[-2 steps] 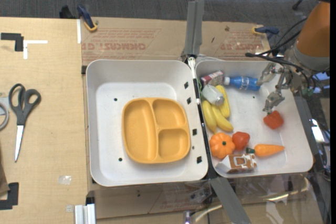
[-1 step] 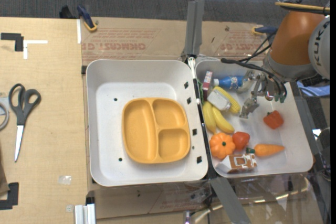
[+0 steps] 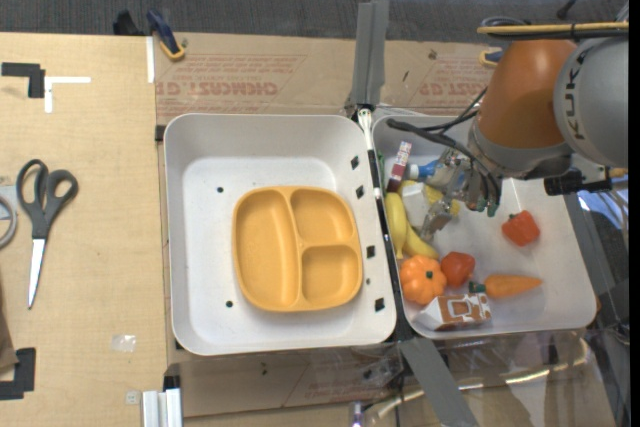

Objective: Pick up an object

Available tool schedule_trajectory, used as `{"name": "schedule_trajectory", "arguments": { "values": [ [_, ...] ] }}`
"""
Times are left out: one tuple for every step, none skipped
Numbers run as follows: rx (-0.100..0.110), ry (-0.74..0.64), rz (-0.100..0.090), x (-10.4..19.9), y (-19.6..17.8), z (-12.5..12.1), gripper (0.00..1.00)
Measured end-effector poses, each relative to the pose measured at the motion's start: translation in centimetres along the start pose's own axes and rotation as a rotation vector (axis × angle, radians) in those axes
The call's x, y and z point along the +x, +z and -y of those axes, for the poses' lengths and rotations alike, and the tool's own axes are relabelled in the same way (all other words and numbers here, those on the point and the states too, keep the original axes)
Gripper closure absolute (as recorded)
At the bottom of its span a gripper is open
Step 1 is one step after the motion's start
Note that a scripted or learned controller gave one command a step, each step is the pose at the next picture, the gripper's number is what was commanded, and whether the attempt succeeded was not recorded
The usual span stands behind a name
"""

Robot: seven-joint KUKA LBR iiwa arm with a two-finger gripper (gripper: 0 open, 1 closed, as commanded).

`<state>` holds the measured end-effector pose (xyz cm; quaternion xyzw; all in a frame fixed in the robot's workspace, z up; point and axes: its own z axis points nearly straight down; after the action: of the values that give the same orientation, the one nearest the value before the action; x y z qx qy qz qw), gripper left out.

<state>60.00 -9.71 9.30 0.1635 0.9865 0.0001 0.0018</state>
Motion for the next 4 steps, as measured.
{"name": "schedule_trajectory", "arguments": {
  "values": [
    [0.001,-0.079,0.0,1.1,0.0,10.3,0.0],
    [0.001,-0.082,-0.018,-5.5,0.2,4.9,0.0],
    [0.001,0.201,0.0,-3.2,-0.1,12.1,0.0],
    [0.001,0.197,0.006,-3.4,-1.1,12.0,1.0]
  ]
}}
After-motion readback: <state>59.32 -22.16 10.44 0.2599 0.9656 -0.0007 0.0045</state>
